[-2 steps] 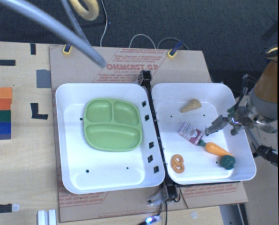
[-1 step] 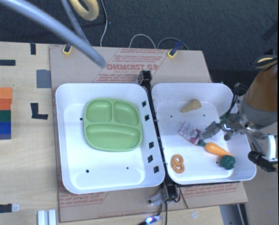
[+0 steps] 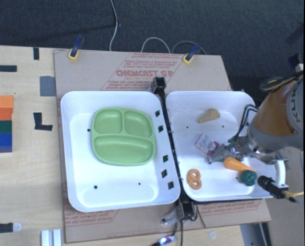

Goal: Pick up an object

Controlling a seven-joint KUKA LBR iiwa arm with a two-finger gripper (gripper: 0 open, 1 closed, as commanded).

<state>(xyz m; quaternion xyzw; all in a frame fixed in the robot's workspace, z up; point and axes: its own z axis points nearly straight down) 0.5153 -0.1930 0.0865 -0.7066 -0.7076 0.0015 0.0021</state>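
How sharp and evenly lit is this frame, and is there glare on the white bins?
Camera view: soft throughout, small things smeared; even light, faint shadows under the green divided plastic plate; mild sheen, no harsh glare, on the right white bin; the gripper near the orange carrot toy is blurred.

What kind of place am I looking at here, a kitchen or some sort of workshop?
Most likely a robotics lab test bench: a robot arm reaches over two white bins, one holding a green divided plate, the other toy food such as a carrot and pretzel.
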